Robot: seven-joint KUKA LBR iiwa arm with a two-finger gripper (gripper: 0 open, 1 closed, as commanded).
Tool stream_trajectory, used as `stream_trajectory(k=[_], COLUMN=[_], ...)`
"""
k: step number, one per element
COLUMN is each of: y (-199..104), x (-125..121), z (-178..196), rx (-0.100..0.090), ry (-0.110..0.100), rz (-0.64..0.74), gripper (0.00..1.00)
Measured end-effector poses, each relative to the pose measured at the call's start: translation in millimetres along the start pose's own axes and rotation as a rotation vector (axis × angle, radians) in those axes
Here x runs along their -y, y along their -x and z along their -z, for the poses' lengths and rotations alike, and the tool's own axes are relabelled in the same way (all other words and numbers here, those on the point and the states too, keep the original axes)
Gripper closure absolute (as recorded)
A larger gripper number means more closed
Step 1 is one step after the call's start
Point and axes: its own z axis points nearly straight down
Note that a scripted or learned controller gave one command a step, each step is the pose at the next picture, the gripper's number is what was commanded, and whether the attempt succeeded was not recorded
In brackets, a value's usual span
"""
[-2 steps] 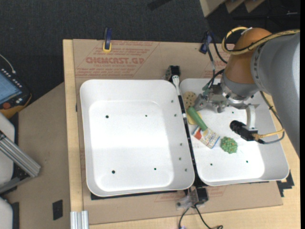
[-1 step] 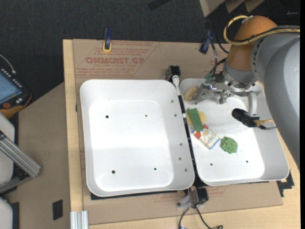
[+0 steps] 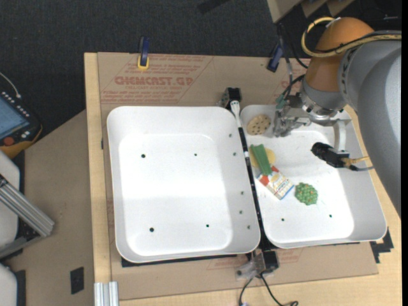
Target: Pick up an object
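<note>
I'm watching the hand [image 3: 284, 121] hovering at the right bin's [image 3: 357, 225] far edge, just beside the cookie [image 3: 257, 123]; can't tell its opening, nothing visibly held. I'm worrying it's clipping the bin wall or nudging the cookie away

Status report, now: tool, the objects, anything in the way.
Tool low over right bin, far end, beside cookie. Green block, small carton, green ball loose mid-bin. Nothing blocking them.

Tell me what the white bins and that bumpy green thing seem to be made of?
The bins look like moulded plastic: smooth, glossy white, with rounded corners and soft glare. The green thing appears to be a toy broccoli, probably matte plastic or rubber, judging by its knobbly surface; the material can't be confirmed from here.
</note>
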Motion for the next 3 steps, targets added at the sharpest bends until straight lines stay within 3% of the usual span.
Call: stream_trajectory(k=[1,2,3], y=[-65.5,-143.8,-115.1], x=[125.8,122.1,188.5], z=[94.6,184.4,230.0], rx=[-0.007,-0.005,-0.003], ry=[-0.002,0.009,0.001], rz=[0.002,0.007,-0.006], gripper=[1.0,1.0,1.0])
